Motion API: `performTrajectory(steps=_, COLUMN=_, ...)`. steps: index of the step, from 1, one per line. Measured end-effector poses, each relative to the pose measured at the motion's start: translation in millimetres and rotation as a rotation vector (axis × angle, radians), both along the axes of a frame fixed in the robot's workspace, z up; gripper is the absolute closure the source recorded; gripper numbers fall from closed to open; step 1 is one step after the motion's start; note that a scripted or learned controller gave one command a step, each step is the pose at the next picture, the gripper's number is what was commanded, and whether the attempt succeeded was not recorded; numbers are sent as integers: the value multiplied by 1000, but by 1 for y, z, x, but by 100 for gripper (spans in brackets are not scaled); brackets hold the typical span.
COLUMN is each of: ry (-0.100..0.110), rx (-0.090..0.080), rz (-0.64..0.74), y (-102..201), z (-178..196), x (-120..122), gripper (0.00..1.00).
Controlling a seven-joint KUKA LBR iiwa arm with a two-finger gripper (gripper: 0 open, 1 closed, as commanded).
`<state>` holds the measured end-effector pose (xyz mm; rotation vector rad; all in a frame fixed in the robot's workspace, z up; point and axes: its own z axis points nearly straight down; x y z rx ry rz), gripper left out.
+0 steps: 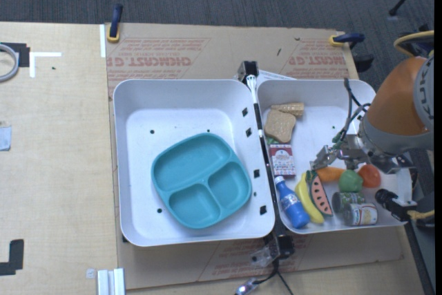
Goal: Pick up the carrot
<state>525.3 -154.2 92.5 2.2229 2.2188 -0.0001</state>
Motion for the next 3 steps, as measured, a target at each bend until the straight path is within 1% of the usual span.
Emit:
performTrajectory(steps=1, ry=-1, rx=0, rz=-2, y=-1, z=10, x=1, gripper=100)
performTrajectory(steps=2, ry=-1, rx=0, rz=-2, y=0, z=10, x=1, gripper=0)
performTrajectory(steps=3, ry=-1, rx=0, rz=1, y=-7, z=0, x=-16, gripper=0)
